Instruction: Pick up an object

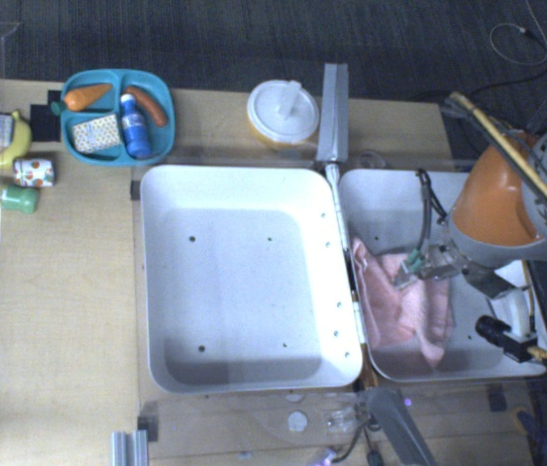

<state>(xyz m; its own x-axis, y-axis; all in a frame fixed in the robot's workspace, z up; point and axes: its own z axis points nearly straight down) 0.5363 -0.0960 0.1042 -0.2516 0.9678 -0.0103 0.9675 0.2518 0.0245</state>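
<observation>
Camera view gives you the arm [506,197] reaching in from the right over the right bin [390,187]; its gripper [417,265] sits low on the upper right part of a crumpled pink cloth [399,309]. You cannot tell how the tool is set; its tip blurs against the fabric. Your cloth lies against that bin's left wall; the left bin [244,280] is beside it.

Tan wooden bench [69,338], two white bins [244,280] side by side, blue divided tray [161,115], lidded white cup [283,112]
</observation>
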